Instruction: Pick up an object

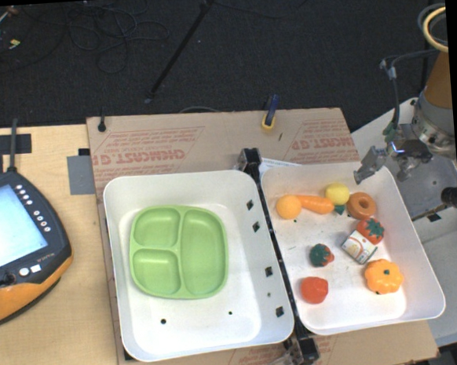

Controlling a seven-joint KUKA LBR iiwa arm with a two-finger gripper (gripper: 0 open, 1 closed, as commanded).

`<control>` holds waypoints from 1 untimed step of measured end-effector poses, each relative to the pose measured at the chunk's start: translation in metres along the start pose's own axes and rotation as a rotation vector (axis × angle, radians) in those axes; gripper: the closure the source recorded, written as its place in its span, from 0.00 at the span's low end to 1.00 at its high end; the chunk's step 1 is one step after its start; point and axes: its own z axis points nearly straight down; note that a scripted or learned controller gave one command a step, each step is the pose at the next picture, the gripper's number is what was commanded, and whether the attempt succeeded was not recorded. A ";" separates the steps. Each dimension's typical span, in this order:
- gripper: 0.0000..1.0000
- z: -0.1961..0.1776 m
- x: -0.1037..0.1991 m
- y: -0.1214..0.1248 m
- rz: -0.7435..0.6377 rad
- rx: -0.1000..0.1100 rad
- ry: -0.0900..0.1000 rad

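Toys crowd the right bin's (426,296) middle; bare floor along its near edge and left wall

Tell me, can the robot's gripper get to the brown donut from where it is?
Probably yes. The gripper hangs at the right bin's far edge, and the brown donut lies just below it with its top uncovered, though the yellow lemon crowds one side.

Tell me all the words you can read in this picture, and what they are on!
Red print on the cardboard sheet: upside down and blurred, unreadable.
Label on the small carton: too small to read.
Screen of the handheld control pad: glowing white, nothing readable.
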 end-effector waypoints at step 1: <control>0.00 0.075 0.098 -0.014 -0.006 0.009 0.006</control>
